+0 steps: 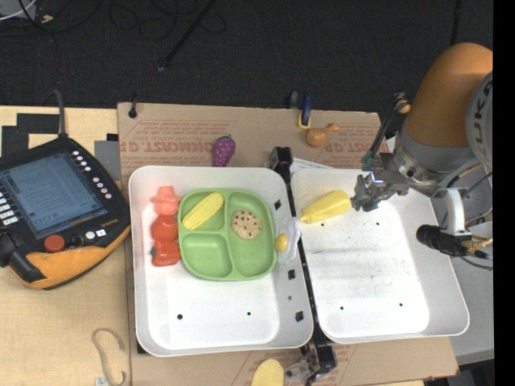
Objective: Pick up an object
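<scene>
Hovering beside the yellow plastic squeeze bottle [325, 207], the gripper [364, 199] should close gently; I cannot tell its state.

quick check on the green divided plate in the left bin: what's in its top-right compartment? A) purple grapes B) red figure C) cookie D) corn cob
C. A round speckled cookie lies in the top-right compartment of the green plate; the corn cob is in the top-left one, the red figure lies beside the plate in the left bin, and the purple grapes sit on the cardboard behind it.
</scene>
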Tool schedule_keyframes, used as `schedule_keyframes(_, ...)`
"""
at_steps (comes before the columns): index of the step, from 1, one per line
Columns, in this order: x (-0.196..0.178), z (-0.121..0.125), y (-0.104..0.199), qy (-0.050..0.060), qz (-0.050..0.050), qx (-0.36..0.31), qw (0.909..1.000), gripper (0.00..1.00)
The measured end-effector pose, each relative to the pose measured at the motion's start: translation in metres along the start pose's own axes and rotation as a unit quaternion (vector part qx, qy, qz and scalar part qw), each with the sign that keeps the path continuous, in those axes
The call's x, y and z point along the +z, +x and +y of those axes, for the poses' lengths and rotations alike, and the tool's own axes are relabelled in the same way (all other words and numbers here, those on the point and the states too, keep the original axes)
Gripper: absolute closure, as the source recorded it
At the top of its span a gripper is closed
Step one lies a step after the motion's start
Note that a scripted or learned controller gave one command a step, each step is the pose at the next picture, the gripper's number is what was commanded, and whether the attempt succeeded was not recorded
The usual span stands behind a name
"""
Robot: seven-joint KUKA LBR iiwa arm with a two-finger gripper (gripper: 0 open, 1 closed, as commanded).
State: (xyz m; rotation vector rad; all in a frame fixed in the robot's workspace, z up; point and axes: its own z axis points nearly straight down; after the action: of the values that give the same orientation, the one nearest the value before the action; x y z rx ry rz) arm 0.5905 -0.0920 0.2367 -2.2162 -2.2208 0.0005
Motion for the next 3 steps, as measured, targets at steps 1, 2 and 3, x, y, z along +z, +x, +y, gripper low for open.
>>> schedule_keyframes(1, 0.000, -0.004, 0.020, 0.000, -0.001, 0.001, 1.0000, 1.00)
schedule_keyframes(2, 0.016, 0.005, 0.020, 0.000, -0.001, 0.000, 1.0000, 1.00)
schedule_keyframes(3, 0.006, 0.006, 0.018, -0.001, -0.001, 0.000, 1.0000, 1.00)
